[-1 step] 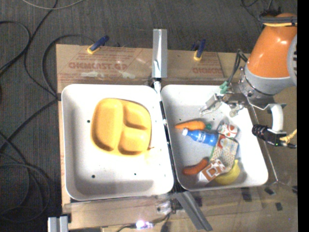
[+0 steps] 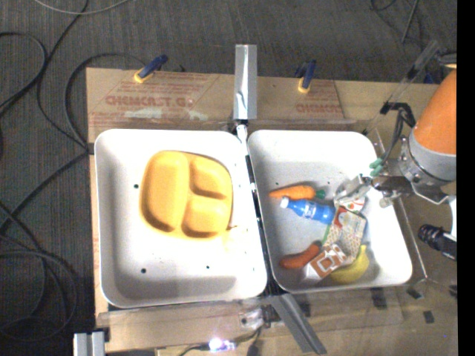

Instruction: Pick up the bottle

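Two shallow white bins sit side by side on the table (image 2: 104,110), which is covered in brown cardboard held by blue-and-yellow clamps (image 2: 151,68) at its 12 o'clock edge. The left bin (image 2: 119,273) carries a yellow compartment tray (image 2: 187,193), lying slightly toward that bin's 12 o'clock side.

The right bin (image 2: 297,150) holds the clutter. The bottle (image 2: 308,211), blue with a white cap pointing toward 9 o'clock, lies on its side near the bin's middle. Just beside it at 11 o'clock lies a toy carrot (image 2: 293,192). At the bottle's 5 o'clock sits a crumpled printed packet (image 2: 343,242), with a banana (image 2: 355,268) partly under it at the bin's 5 o'clock corner and a reddish sausage-shaped toy (image 2: 300,259) at 7 o'clock of the packet.

The arm (image 2: 438,136) reaches in from 3 o'clock. Its gripper (image 2: 356,190) hangs over the bin just at the bottle's 2 o'clock, above the packet's upper end. Whether it is released or clenched cannot be told, and the bottle lies free on the bin floor.
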You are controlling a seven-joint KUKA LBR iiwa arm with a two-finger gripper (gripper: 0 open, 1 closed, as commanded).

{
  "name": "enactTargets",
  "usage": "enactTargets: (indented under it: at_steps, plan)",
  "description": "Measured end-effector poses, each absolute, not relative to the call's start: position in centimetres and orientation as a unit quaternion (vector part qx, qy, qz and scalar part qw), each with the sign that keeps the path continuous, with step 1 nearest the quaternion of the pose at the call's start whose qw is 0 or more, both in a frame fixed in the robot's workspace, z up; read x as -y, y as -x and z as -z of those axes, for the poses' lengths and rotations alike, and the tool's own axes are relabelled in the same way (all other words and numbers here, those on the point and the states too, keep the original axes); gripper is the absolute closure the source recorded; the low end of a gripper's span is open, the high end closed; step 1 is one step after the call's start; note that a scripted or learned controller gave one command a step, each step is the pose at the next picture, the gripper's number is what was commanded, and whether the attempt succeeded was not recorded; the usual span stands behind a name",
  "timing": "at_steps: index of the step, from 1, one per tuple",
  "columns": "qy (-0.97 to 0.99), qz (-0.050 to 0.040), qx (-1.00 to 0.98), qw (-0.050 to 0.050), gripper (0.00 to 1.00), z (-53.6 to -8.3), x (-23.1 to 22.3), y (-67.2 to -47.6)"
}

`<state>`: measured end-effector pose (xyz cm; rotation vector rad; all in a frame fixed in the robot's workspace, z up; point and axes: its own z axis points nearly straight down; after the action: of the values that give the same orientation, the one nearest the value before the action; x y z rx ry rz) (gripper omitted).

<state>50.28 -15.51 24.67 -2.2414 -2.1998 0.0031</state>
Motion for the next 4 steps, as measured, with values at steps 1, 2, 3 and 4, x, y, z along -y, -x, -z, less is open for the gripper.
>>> enactTargets:
  at_steps: [1, 2, 3, 4]
  plan:
    - [0.672, -0.0009, 0.740, 0.002, 0.00, -15.9, 11.4, -54.6]
    - [0.658, -0.0005, 0.753, 0.001, 0.00, -9.3, 11.9, -54.8]
    - [0.691, 0.0037, 0.723, -0.002, 0.00, -8.9, 14.3, -56.5]
    - [0.691, 0.0041, 0.723, -0.004, 1.00, -9.9, 14.3, -56.6]
